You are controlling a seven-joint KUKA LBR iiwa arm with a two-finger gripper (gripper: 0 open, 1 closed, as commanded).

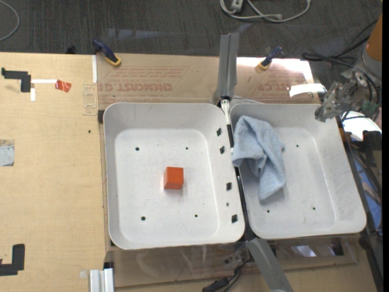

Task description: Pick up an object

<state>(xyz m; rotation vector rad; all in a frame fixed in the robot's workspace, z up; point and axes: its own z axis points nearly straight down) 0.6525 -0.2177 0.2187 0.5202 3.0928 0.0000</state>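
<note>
From my remote station I see the two-finger metal gripper (331,105) hanging above the upper right corner of the right shallow white plastic bin (331,212); whether it is clenched or released I cannot tell. Within that bin, a crumpled pale blue cloth (262,154) lies against the left wall, left of and below the gripper, its long axis running top to bottom. A small orange cube (174,177), smooth and hard-edged, sits farther left, in the neighbouring white bin (121,218).

The brown cardboard sheet (182,78) behind the bins bears red print, seen upside down. It appears to read "CHEMCAST GP". No other lettering can be read.
</note>
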